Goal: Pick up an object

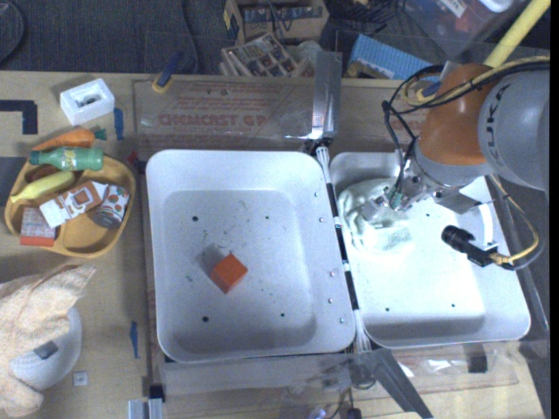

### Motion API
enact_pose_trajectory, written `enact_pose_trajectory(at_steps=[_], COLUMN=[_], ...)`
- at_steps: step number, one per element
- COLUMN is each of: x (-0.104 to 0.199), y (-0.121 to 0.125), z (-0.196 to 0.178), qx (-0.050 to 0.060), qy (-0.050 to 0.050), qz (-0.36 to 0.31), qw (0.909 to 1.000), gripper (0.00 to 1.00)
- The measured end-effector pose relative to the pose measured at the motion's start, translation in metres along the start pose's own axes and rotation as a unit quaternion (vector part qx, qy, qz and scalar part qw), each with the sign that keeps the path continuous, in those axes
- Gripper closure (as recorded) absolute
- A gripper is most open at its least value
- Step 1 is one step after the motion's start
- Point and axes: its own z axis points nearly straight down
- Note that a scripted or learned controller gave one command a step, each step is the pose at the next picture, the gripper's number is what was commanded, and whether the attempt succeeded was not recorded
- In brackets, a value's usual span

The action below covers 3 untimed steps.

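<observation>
An orange cube lies in the left bin, a little left of its centre and below the middle, with a grey shadow beside it. In the right bin a pale mint, crumpled soft thing rests against the upper left corner. My gripper hangs low over this pale thing, at its right upper edge, under the orange wrist band. Whether it touches the pale thing is unclear.
A black cable plug hangs over the right bin beside the gripper. Left of the bins stand a yellow bowl of toy food, a white box and a beige cloth. A clear plastic sheet lies behind the bins.
</observation>
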Motion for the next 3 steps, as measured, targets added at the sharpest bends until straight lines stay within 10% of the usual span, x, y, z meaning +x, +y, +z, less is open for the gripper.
enact_pose_trajectory(at_steps=[1,2,3], x=[-0.002,-0.002,-0.012], y=[0.001,0.0,-0.043], z=[-0.011,-0.011,0.002], qx=[-0.003,-0.003,0.002], qy=[0.0,-0.001,0.002], qz=[0.002,0.002,0.023], qw=[1.0,1.0,0.9997], gripper=[1.0,0.0,0.0])
